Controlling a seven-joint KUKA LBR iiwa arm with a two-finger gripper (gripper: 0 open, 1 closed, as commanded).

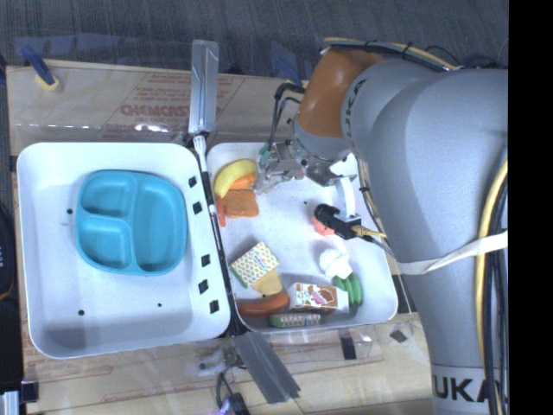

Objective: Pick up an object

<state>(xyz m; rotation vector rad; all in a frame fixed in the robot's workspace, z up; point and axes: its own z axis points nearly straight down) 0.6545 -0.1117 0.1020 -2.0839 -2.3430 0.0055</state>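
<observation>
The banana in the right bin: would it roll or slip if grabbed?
The banana looks like smooth toy plastic, so probably light and slippery. Its curve may make it rock rather than roll. It lies against the bin wall, likely limiting finger room.

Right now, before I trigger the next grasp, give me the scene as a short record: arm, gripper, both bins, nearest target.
arm: reaching in from the right, over the right bin's far end
gripper: low at the far left corner of the right bin; finger state unreadable
nearest target: yellow banana, just beside the gripper
next to it: orange piece
right bin, near end: patterned wedge, small carton, green item
left bin: blue divided plate
</observation>
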